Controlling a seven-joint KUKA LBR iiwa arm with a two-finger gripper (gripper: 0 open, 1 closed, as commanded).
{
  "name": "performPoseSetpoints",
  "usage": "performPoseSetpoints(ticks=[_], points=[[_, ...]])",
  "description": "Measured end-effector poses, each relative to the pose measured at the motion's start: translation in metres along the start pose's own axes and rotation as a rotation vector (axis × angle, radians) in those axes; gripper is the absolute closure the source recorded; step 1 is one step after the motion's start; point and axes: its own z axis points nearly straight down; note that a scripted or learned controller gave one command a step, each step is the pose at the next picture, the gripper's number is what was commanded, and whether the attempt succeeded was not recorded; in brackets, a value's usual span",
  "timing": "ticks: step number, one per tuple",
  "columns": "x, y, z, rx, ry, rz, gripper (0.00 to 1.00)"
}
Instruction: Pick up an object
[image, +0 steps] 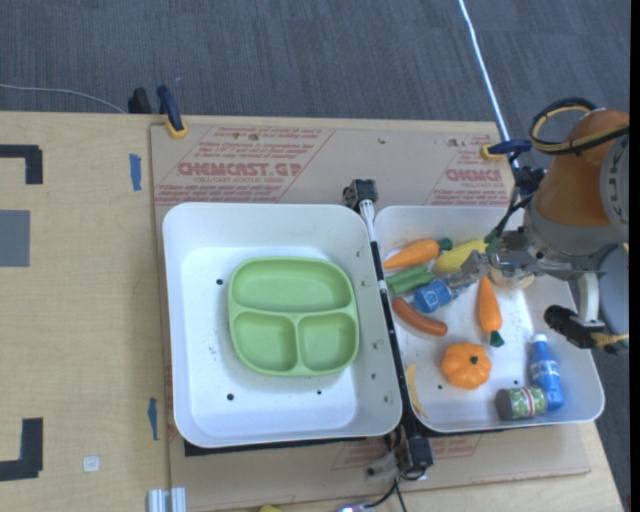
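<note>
Two white bins (190, 300) sit on a cardboard-covered bench (250, 160); the claw's (487, 262) state cannot be told.

A green divided plate (293, 316) lies in the middle of the left white bin (190, 300). Left of that bin the tan surface (70, 300) carries blue tape marks (135, 171). An orange clamp (172, 118) sits beyond the bin's far-left corner.

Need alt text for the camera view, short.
The arm's tool reaches from the right into the right bin of toys: carrots, a pumpkin, a can, a bottle. The left bin holds a green tray.
</note>
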Motion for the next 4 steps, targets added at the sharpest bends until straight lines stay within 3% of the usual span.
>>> performPoseSetpoints(ticks=[1, 2, 3, 4], points=[[-0.004, -0.010, 0.013, 0.006, 0.002, -0.002, 0.00], [-0.004, -0.009, 0.003, 0.004, 0.001, -0.001, 1.00], [-0.004, -0.009, 0.003, 0.004, 0.001, -0.001, 0.00], [-0.011, -0.051, 0.027, 0.003, 0.002, -0.002, 0.00]])
